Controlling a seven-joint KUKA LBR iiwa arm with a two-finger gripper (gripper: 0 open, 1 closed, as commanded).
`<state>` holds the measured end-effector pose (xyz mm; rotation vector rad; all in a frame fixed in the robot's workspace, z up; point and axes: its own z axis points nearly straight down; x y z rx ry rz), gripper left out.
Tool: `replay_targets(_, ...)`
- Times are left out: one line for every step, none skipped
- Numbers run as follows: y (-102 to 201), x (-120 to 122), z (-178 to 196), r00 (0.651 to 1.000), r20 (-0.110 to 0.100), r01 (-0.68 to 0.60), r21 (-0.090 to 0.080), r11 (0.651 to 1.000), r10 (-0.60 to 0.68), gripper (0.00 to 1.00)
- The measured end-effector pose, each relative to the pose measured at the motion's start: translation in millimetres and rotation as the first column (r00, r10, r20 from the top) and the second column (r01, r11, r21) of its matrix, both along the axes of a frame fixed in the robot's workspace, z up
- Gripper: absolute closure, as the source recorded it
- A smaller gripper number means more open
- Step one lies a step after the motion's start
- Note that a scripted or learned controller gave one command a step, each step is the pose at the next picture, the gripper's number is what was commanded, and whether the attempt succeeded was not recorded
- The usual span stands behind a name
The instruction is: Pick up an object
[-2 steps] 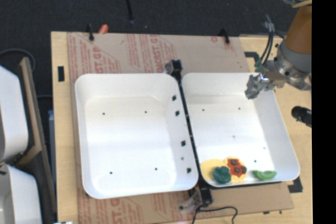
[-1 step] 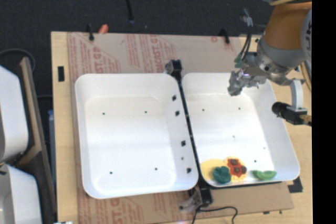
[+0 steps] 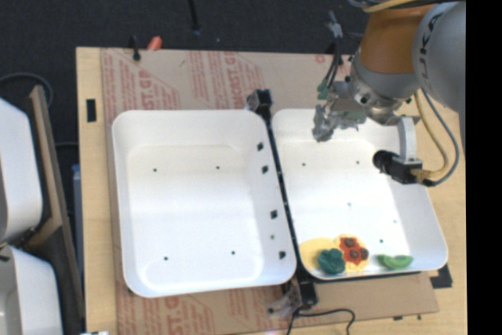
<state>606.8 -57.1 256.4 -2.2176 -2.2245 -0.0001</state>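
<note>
Camera view shows my gripper poised above the far end of the right bin, close to the divider that runs between it and the left bin; whether my gripper is spread or closed I cannot tell from this slant, since the wrist hides the tips. Nothing is visibly in my grasp. The things worth picking lie well apart from me, huddled in the near corner of the right bin: a yellow piece, a dark green lump touching it, an orange and red piece just beside that, and a bright green piece nearer the bin's right wall. The risk, as I judge it, is twofold; descending where I hang now would close on bare plastic, and reaching into that corner could catch the sloped rim or nudge the crowded pieces together, so that I pinch two or none.
</note>
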Motion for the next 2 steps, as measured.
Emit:
replay_targets(47, 25, -3, 1.0, 0.001, 0.0, 0.0, 1.0, 0.0, 1.0)
replay_targets(101, 39, -16, 1.0, 0.0, 0.0, 0.0, 1.0, 0.0, 1.0)
